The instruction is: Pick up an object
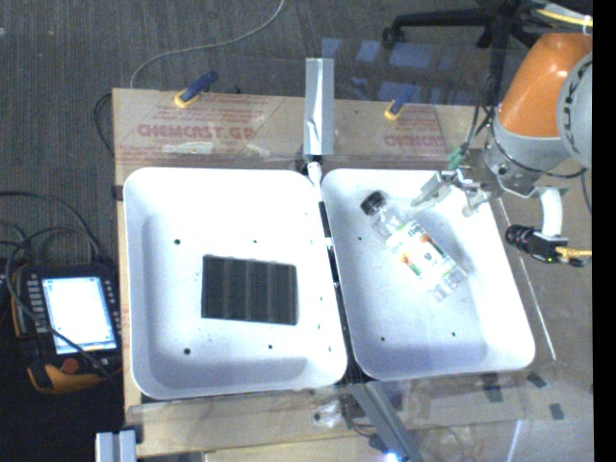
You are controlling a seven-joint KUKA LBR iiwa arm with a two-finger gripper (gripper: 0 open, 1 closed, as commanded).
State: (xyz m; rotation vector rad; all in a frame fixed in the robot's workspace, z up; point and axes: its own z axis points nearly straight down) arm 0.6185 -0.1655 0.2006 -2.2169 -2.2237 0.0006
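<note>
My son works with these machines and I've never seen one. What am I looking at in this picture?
One camera looks down at a slant on a bench holding two shallow white bins. The grey and orange shape at right is the robot arm; its hand hovers over the far edge of the right bin. In that bin lies a clear plastic bottle with a black cap and a coloured label, on its side. The left bin holds a flat dark rectangle. The hand holds nothing. The robot's job is picking up an object.

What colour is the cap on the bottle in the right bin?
Black, on a clear bottle; the cap shows best in the camera view.
</note>
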